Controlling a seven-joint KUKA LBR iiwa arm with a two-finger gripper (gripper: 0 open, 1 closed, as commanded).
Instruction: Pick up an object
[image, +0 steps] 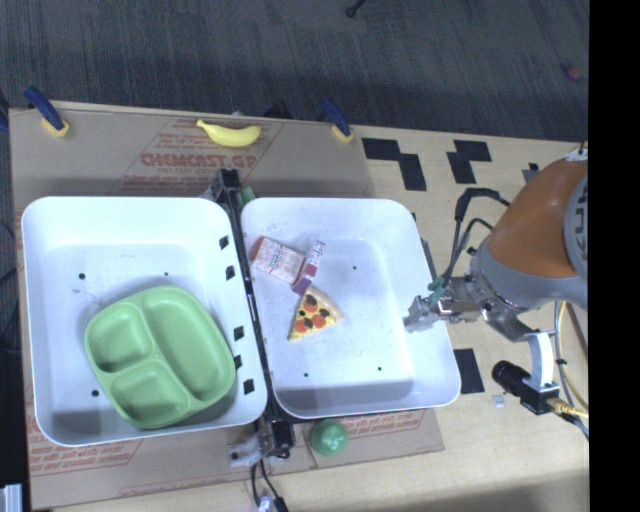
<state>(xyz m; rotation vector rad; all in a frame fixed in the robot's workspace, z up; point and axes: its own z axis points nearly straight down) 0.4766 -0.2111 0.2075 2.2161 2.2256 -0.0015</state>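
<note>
The claw (422, 316) hangs over the right bin's (400, 385) right rim; its state I cannot tell. A pizza slice (313, 316), a small box (276, 259) and a tube (315, 256) lie left of it in that bin. A green tray (158, 355) fills the left bin (60, 230); a green ball (327, 437) rests on the counter (480, 420) below.

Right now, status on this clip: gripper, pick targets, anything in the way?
Gripper at right bin's right rim, nothing seen between fingers. Pizza slice, small box lying mid-bin, untouched. Green tray in left bin. Path clear.
</note>
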